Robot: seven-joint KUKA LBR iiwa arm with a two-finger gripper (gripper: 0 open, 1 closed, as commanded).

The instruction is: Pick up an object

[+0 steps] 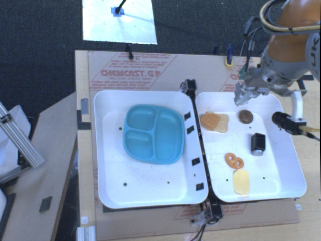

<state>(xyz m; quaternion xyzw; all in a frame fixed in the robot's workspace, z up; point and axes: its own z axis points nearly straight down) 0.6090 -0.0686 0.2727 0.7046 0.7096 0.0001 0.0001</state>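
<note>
Hovering over the right bin's far edge, the gripper hangs just beside the brown disc, nothing visibly between its tips; whether they're spread or pressed together, cannot tell, too small and blurred. No target is named, so candidates all lie in the right bin: toast-like slice at the far-left corner touching the divider side, brown disc near the far edge, black block mid-bin toward the right wall, orange pretzel centre, yellow piece near the front edge. Likely toy food: light, stiff plastic, smooth and a bit slippery, not fragile. Disc and slice lie flat and thin, so they're hard to pinch; edges need a low, square approach. Block stands taller with parallel sides and is probably the easiest hold, across its short width. Pretzel could be taken across its outer rim. Left bin holds a blue divided plate, wide and shallow, poor for two fingers. Arm's upper part is cut off at the frame's top-right; a black fitting overhangs the right wall.
</note>
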